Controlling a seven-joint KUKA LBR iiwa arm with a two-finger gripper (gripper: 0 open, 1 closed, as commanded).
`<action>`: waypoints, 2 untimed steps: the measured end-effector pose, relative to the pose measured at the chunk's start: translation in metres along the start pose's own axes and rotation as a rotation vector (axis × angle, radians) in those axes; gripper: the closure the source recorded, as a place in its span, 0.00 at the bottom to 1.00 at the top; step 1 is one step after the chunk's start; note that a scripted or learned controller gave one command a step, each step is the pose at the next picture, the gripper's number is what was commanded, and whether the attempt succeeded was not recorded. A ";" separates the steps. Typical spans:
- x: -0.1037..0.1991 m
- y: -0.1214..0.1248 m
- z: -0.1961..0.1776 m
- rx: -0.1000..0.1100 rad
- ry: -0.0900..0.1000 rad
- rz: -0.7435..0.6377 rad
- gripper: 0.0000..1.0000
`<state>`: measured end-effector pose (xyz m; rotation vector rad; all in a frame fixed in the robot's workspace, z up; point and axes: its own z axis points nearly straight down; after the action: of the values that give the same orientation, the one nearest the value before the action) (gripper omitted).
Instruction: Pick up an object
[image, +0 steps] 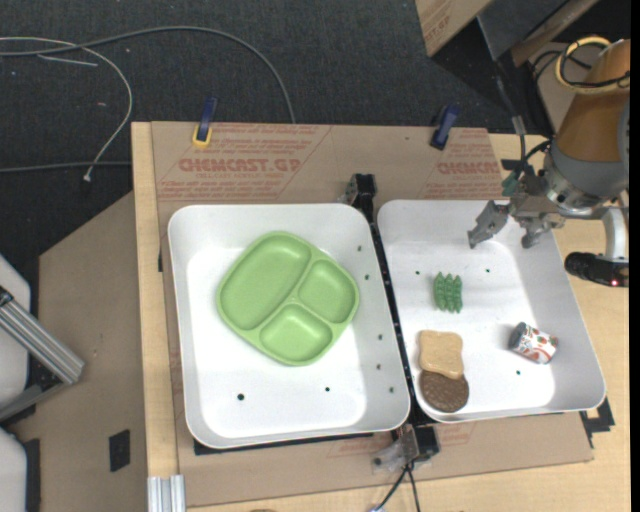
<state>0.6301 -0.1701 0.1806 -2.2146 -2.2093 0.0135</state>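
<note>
Over the right bin's (560, 300) far edge you've got the jaws (508, 228) spread with nothing between them, arm angled in from right, well apart from the small green ridged object (447, 292) mid-bin.

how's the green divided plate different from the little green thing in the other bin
The green divided plate is far larger than the little green thing and a paler green. The plate lies alone in the left bin; the little green thing shares the right bin with other small items. The plate is smooth with three compartments; the little thing looks ridged. Both are green and lie untouched by the claw.
</note>
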 end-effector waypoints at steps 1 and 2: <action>0.000 0.003 -0.008 -0.014 -0.003 -0.003 0.00; 0.004 -0.006 0.041 -0.009 -0.001 -0.003 0.00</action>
<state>0.6239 -0.1656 0.1401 -2.2166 -2.2174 0.0048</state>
